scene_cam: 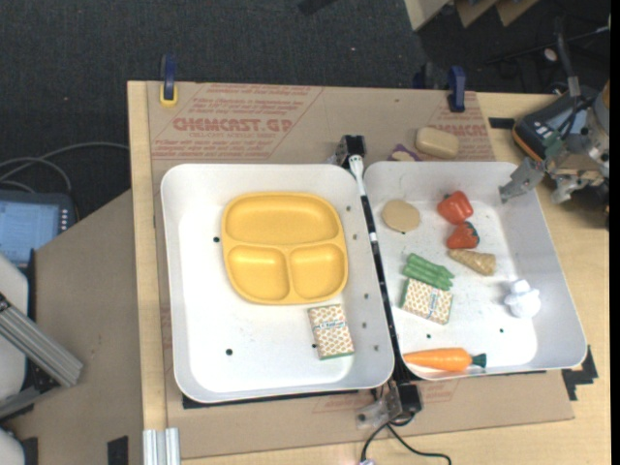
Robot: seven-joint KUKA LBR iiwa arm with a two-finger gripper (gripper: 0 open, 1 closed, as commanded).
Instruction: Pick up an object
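The right bin (542, 260) holds a red pepper (455, 206), a small red fruit (464, 234), a tan round biscuit (400, 216), a tan pastry piece (473, 261), green beans (428, 270), a patterned box (427, 301), a white lump (523, 299) and a carrot (444, 360) at the front rim. My gripper (515, 186) hangs at the bin's far right corner, well right of the red pepper, with nothing seen in it. The arm behind it runs off the right edge.
The left bin (184, 260) holds a yellow divided plate (285, 246) and a second patterned box (331, 331). A tan bread roll (437, 142) lies on the cardboard behind the right bin. Blue clamps (169, 90) pin the board's far edge.
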